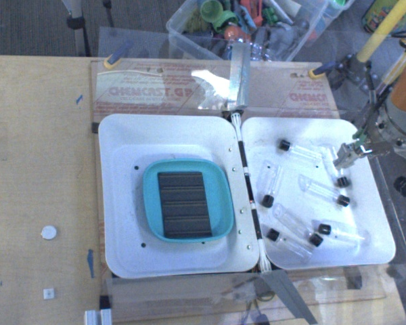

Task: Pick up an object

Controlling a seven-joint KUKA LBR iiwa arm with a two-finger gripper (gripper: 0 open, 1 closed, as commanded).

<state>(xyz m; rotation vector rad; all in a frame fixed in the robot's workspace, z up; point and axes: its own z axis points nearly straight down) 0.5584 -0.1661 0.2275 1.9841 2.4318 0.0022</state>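
The pincer (346, 156) is positioned over the upper right part of the right-hand shallow white plastic bin (372, 249); whether it is open or closed cannot be determined, and no object is seen held by it. The grey arm (392, 124) enters from beyond that bin's right rim.

Relative to the right-hand bin, the task objects are clear plastic tubes with black caps, all lying flat on its floor. One tube (299, 152) lies near the upper middle, just left of the pincer. Another tube (323, 191) lies at the centre right, below the pincer. A third (269, 185) lies near the left wall. Two more (339, 233) (287, 225) lie toward the lower edge.

Adjoining the right-hand bin's left wall is a second shallow white plastic bin (118, 181), which contains a teal rectangular tray (152, 195) holding a dark ribbed insert (184, 205). Both bins rest on the light wooden desk (34, 154).
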